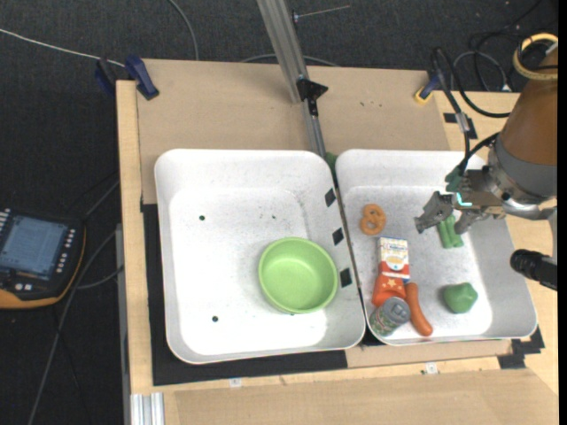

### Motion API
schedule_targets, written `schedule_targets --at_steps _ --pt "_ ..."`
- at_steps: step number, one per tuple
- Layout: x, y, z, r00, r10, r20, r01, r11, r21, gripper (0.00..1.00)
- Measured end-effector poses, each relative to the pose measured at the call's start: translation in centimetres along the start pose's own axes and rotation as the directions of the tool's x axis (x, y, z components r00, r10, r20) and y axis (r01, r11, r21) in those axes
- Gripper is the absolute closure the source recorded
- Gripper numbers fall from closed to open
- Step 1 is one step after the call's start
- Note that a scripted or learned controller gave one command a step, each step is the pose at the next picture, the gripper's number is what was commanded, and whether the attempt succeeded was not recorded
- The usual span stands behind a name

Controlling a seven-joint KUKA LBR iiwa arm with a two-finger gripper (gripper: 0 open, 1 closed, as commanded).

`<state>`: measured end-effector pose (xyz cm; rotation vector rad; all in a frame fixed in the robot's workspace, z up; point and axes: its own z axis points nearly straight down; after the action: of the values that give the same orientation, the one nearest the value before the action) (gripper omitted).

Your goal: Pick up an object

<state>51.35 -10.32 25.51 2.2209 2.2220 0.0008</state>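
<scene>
In the right bin (496, 326), my gripper (448, 219) hangs over the upper middle with its fingers spread apart. A small green stick-shaped object (451, 235) lies just below and between the fingertips, and I cannot see them clamped on it. Further down the bin lie a brown pretzel (373, 219), an orange and white carton (392, 269), a grey can (387, 318), an orange carrot-like piece (420, 312) and a green lump (460, 297).
A green bowl (298, 275) sits in the lower right of the left bin (190, 237). A metal pole (285, 34) slants down to the divider between the bins. The arm's orange band (538, 131) is at the right edge.
</scene>
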Motion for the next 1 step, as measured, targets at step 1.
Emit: schedule_targets --at_steps 1 --pt "0.00 0.00 0.01 1.000 0.000 0.000 0.000 1.000 0.000 0.00"
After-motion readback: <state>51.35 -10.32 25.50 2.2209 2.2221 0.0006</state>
